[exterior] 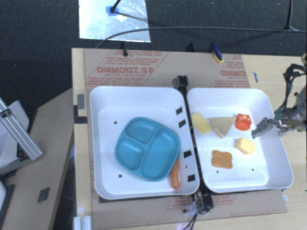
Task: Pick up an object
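Nearest the camera, an orange hot dog lies in the left bin beside a blue divided plate. In the right bin sit a brown toast piece, a yellow cheese block, a tan wedge, a yellow lemon shape and a red strawberry. The gripper reaches in over the right rim, just beside the strawberry and grasping nothing; whether it is released or clenched I cannot tell.

dark carpet floor, wooden bench, foil sheet
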Action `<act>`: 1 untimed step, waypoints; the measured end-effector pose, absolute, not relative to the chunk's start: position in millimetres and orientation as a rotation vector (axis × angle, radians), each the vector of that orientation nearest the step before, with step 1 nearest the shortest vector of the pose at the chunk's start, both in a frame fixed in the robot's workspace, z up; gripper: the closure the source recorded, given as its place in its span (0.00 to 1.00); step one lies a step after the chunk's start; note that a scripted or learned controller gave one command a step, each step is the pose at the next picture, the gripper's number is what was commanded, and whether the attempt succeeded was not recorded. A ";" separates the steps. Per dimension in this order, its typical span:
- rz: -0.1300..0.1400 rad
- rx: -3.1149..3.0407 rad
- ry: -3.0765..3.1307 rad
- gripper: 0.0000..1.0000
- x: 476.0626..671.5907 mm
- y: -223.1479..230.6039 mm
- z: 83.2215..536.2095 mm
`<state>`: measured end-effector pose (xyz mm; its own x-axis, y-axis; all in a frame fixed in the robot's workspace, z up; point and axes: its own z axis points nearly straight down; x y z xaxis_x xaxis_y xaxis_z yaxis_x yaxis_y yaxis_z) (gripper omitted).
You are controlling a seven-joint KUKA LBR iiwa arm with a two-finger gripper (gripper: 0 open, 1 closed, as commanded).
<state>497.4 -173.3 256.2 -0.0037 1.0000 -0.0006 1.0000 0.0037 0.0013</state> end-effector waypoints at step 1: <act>-0.001 2.221 2.224 0.00 501.7 -174.7 213.6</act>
<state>501.7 -174.7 213.6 -0.0014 1.0000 0.0003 1.0000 0.0014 -0.0011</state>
